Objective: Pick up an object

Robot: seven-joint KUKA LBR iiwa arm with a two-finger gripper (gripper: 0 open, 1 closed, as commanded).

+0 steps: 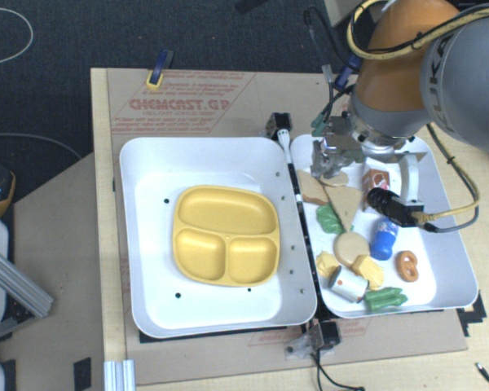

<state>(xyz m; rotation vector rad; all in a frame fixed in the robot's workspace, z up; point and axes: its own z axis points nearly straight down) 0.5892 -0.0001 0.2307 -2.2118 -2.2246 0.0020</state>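
Observation:
My gripper (329,158) hangs over the back left part of the right bin (452,255), under the orange wrist band. Just in front of it lies a tan wedge-shaped piece (336,194). A green toy (328,218), a round tan biscuit (350,245) and a blue cup (383,240) lie further forward. A small brown pretzel (407,265), a white can (348,283), yellow pieces (368,273) and a green pod (385,298) crowd the front of that bin. A red and white item (378,177) lies right of the gripper.
The left bin (147,218) holds a yellow divided plate (226,235). A black ridge (297,206) separates the two bins. Cables (448,214) trail from the arm across the right bin. Cardboard (179,100) lies behind the bins.

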